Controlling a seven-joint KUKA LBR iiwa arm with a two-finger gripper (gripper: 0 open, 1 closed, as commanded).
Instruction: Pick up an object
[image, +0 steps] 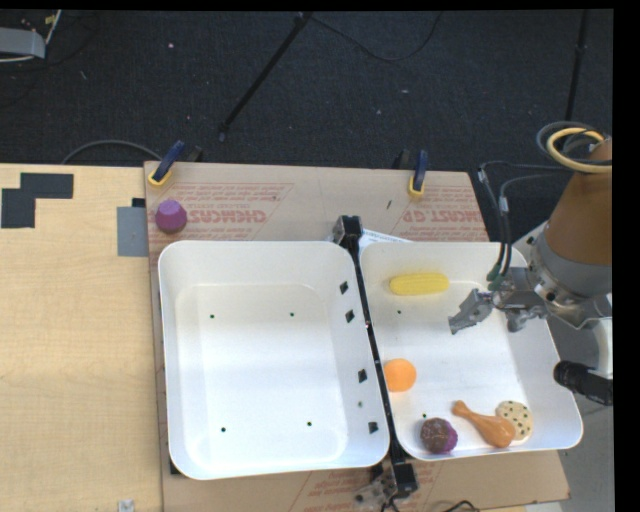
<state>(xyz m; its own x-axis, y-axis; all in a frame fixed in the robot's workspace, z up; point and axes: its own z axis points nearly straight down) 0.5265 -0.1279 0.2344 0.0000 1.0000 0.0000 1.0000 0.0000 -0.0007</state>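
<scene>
Camera view: end effector (484, 308) over right bin (545, 425), corn (418, 284) nearby.

i see two blue-and-yellow clamps (167, 163) (418, 172) gripping the far edge of the cardboard sheet (300, 205) that lies under both bins. a small purple cup-like piece (171, 216) sits on the cardboard near its far left corner, and just left of it a grey block (130, 230) rests on the wooden bench (70, 350). black tape shapes (35, 196) mark the bench near its far left edge.
</scene>
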